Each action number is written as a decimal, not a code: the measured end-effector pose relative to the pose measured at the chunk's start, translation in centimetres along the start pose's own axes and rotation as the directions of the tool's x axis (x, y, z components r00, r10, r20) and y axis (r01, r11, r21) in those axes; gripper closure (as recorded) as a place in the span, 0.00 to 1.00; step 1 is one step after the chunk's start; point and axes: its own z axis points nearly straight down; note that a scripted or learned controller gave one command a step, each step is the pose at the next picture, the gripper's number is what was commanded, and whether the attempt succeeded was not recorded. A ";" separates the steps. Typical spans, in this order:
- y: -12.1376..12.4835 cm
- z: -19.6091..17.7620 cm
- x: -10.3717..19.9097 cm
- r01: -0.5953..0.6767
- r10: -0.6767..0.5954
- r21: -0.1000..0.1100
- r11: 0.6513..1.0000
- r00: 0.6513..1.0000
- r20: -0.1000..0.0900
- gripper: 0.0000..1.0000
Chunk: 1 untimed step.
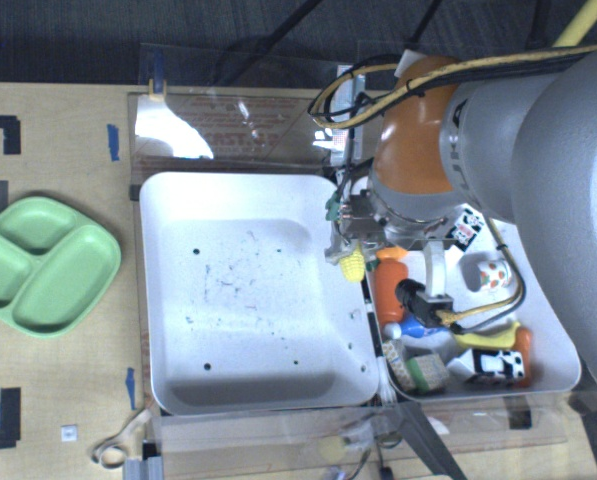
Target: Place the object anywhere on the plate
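Camera view: pincer [350,243] grips yellow corn [352,264] marginally, risking a drop before the plate [44,264] at the bench's left edge.

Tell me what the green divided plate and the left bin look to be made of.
Green plate: likely matte molded plastic, judging by its uniform color, soft rounded dividers and lack of glare. Left bin: seemingly white plastic, smooth with rounded corners, scuffed and speckled inside.

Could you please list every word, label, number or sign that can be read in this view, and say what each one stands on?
None can be read.
A black-and-white patterned tag sits by the gripper: a pattern, no letters.
The packaged items in the right bin bear print too blurred to read.
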 end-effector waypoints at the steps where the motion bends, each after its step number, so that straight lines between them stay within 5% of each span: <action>1: -6.2 6.5 7.1 0.113 -0.113 0.000 0.994 0.994 0.000 1.00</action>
